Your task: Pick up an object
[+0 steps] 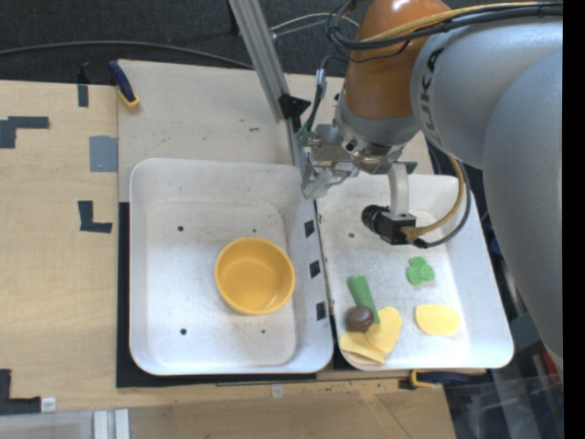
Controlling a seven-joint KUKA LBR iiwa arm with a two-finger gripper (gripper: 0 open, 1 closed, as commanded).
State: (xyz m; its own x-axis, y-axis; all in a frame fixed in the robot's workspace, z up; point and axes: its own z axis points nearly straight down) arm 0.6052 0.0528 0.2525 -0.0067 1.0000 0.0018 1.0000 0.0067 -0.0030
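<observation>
Two shallow white plastic bins (151, 245), hand (315, 183) (grip state unclear) above their shared rim: descending here risks striking the divider, missing the round yellow plastic bowl (255, 275).

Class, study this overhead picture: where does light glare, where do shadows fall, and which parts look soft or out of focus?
In the camera view, glare sits on the arm's orange band; the yellow bowl has a shaded inner wall; the large grey arm at right looks soft, being nearest the lens; the gripper is slightly blurred; the small pieces in the right bin look fairly sharp.
</observation>
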